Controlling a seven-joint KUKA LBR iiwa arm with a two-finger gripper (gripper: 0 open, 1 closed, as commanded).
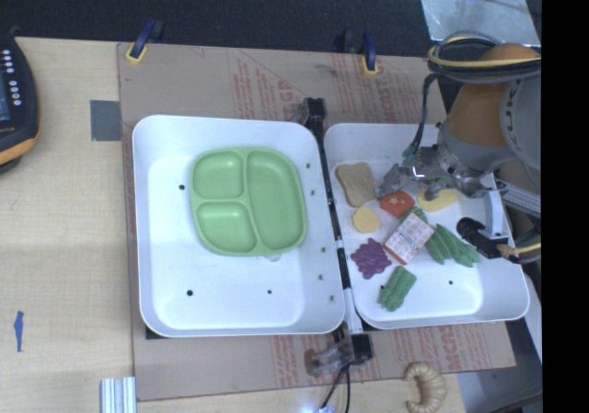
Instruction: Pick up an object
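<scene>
My gripper (411, 176) hangs low over the back of the right bin (497, 296), coming in from the right. Just below it lies a red toy piece (397, 204), with a yellow piece (438, 200) to its right. A tan bread slice (354, 182) and a round yellow piece (366, 219) lie to the left. Further forward are a purple grape bunch (371, 257), a white and red packet (408, 238) and two green vegetables (398, 287) (452, 246). I see nothing between the fingers.
The left bin (166, 301) holds a green divided plate (248, 200). A tan curled toy (425, 385) lies on the bench in front of the right bin. A control pendant (11, 98) sits at the far left edge.
</scene>
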